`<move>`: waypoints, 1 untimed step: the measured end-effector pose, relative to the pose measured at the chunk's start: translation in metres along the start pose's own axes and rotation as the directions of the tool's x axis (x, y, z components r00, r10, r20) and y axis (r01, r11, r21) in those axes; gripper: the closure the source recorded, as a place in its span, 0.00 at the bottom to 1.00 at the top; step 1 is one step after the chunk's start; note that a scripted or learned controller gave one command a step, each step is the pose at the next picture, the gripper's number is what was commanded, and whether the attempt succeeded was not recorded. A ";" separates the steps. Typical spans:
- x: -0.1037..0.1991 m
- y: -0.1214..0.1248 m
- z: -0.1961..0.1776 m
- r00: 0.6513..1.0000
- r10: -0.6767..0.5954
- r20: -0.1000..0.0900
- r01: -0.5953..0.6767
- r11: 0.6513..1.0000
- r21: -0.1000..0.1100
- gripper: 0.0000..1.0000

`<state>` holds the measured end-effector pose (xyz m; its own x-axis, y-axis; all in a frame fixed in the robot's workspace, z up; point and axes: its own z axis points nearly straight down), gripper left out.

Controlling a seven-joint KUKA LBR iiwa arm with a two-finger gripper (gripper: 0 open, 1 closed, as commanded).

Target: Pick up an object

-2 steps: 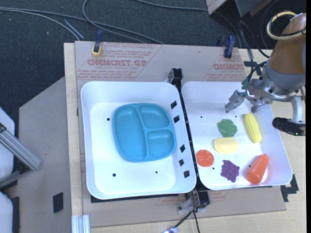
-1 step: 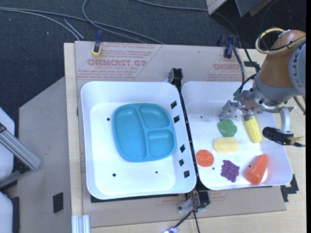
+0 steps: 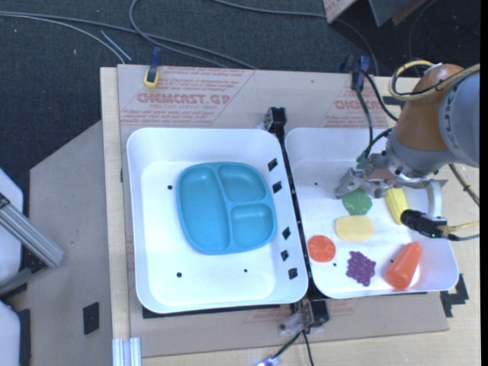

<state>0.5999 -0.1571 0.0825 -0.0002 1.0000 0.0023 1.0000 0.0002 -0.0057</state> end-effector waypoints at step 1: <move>0.000 0.002 -0.015 1.000 0.000 0.001 0.000 1.000 -0.008 1.00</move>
<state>0.6023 -0.1574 0.0977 0.0000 1.0000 0.0012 1.0000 -0.0001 0.0023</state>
